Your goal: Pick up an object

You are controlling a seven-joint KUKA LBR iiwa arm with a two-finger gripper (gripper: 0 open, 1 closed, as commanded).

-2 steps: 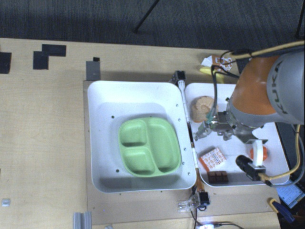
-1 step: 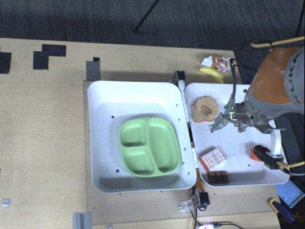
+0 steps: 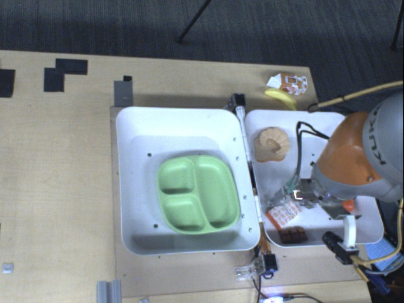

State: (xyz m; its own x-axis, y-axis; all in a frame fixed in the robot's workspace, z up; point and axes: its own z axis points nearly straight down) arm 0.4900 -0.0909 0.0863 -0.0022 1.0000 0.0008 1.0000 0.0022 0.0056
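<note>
My gripper (image 3: 295,196) hangs low over the middle of the right bin (image 3: 372,229), under the grey and orange wrist (image 3: 346,156) that covers much of that bin. Just below and left of it lies a red-and-white packet (image 3: 283,214). A dark brown block (image 3: 293,235) rests near the bin's front wall. At the bin's back left sits a tan round object (image 3: 271,144), apart from the gripper. The wrist hides what lies under it.
The left bin (image 3: 136,169) holds a green divided plate (image 3: 198,193). A yellow item (image 3: 279,96) and a small printed packet (image 3: 291,83) lie on the bench behind the right bin. Cables (image 3: 303,150) run along the arm. A blue object (image 3: 380,250) sits at the front right.
</note>
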